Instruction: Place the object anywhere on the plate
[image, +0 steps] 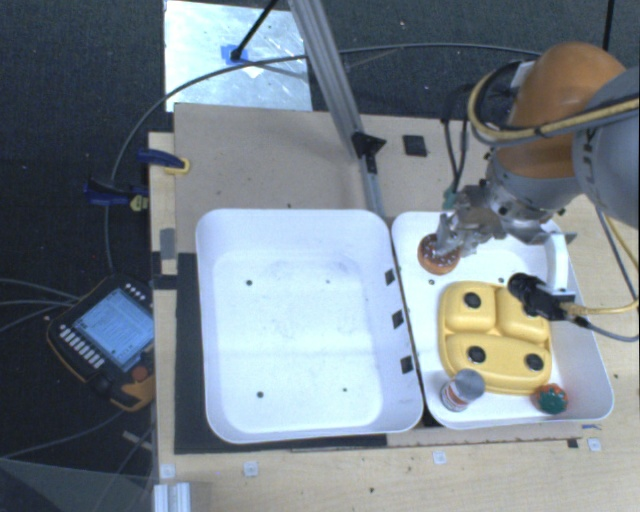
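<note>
A yellow plate (495, 335) with several compartments lies in the right bin (590, 400), toward its front. A brown round object (438, 258) rests on the bin floor near the back left corner, just beyond the plate's far left edge. My gripper (452, 236) hangs right over this brown object, its tip at or touching the object's top. The wrist hides part of the object's right side.
A small silver can with a red band (461, 390) stands at the plate's front left corner. A green and orange ball-like thing (551, 400) sits at the front right of the right bin. The left bin (215, 300) lies beside it.
</note>
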